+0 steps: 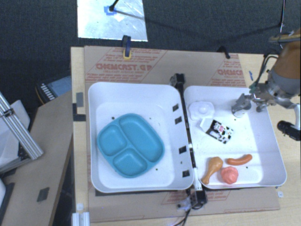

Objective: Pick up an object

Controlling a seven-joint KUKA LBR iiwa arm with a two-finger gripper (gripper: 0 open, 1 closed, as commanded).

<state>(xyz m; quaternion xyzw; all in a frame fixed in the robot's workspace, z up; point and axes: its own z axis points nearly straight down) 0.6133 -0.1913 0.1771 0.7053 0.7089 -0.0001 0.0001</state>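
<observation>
near edge: pink lump [229, 174], chicken drumstick [212, 167] and sausage [239, 160] cluster at right bin [270, 140] front.
candidates: cow-print block [220, 131] mid-bin, white round lid [201, 109] just behind it.
claw [243, 105]: hangs over right bin's back area, nothing seen between fingers; spread or clenched, can't tell.
left bin [103, 102]: blue divided tray [130, 145].
table [155, 62]: cardboard under both bins.
risk: front trio sits close together, so a descent there could nudge neighbours or pinch two; flat lid likely slips.
</observation>
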